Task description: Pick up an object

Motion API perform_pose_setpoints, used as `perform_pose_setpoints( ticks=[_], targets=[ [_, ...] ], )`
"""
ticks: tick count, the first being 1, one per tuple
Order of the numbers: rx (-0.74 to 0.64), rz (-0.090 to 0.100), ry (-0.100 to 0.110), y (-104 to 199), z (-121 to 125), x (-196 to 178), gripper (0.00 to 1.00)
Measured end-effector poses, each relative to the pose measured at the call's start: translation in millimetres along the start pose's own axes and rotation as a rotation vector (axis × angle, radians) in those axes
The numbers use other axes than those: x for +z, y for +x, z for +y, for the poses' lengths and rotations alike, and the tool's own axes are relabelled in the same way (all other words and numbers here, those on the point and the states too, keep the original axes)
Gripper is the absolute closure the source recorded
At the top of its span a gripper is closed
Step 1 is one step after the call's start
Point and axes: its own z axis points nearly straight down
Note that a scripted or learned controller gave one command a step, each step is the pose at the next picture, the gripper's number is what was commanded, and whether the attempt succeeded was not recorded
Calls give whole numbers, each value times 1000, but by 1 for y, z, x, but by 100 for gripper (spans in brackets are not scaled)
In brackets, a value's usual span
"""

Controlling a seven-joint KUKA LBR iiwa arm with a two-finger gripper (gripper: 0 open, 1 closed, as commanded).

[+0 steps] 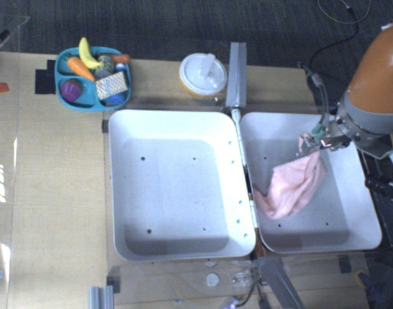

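The tool (317, 140) pinches the upper corner of a soft pink crumpled cloth (292, 188), which trails down-left inside the shallow white right-hand bin (357, 237), its lower folds apparently resting on the floor, so lifting looks barely begun.

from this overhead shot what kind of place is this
Probably a robotics lab bench set up for grasping trials: two shallow white bins side by side, a grey and orange arm reaching over a pink cloth, and a blue tray of toy food.
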Motion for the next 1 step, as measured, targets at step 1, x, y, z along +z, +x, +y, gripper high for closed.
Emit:
perform_pose_setpoints(
  ticks=[1],
  targets=[
    [146,0,3,-10,64,-10,100]
  ],
)
